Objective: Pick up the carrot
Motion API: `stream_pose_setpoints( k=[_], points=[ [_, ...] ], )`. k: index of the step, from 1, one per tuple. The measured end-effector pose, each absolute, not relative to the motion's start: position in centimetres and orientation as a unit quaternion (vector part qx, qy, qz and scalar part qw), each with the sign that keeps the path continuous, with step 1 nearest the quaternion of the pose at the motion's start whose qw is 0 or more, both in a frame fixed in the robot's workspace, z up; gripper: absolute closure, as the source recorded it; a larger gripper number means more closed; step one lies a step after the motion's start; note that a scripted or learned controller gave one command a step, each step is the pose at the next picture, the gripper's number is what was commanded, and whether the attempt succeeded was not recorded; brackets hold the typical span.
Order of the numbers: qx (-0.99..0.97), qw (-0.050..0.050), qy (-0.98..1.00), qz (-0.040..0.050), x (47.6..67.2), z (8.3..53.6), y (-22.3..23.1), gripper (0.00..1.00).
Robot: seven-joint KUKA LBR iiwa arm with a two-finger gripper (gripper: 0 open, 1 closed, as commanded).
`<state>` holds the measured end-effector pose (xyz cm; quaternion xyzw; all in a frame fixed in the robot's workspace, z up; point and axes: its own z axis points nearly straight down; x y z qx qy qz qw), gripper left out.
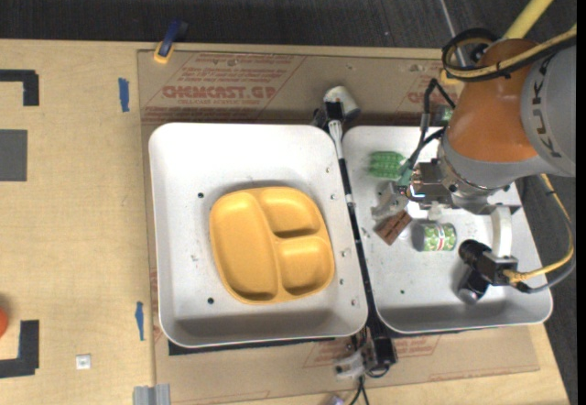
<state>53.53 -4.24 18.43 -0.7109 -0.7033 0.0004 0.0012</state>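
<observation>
My gripper hangs low over the left part of the right bin, under the grey and orange wrist. A small brown block lies just below it, close to or touching its tip. The arm covers much of the bin's upper right. I cannot make out an orange carrot among the things in sight.
A green ridged item lies near the right bin's back left corner. A green and white can lies on its side right of the brown block. The left bin holds a yellow divided plate.
</observation>
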Motion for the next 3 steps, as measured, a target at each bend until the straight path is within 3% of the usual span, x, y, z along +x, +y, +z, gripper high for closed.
stream_pose_setpoints(
  k=[1, 2, 3],
  points=[
    [-0.785, 0.002, -0.62, 0.0008, 48.4, 18.5, 0.5, 0.0],
    [-0.736, -0.001, -0.677, -0.0002, 54.8, 18.7, -6.2, 0.0],
    [-0.802, 0.002, -0.597, 0.0011, 51.7, 18.4, 1.2, 0.0]
  ],
)
